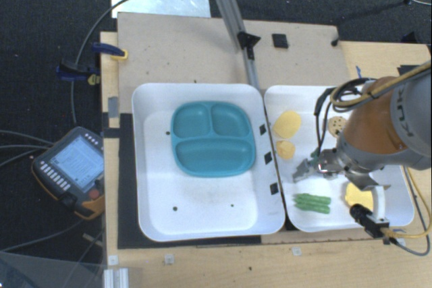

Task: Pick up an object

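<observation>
The grey two-finger gripper (305,170) hovers, fingers spread and holding nothing, just above the green bean-shaped toy (312,202) in the right shallow white bin (300,222).

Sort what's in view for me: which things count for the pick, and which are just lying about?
For the pick:
gripper, low in the right bin
green beans
two yellow chips
round cracker
yellow piece beside the arm

Lying about:
teal divided plate in the left bin
teach pendant
blue clamp
</observation>
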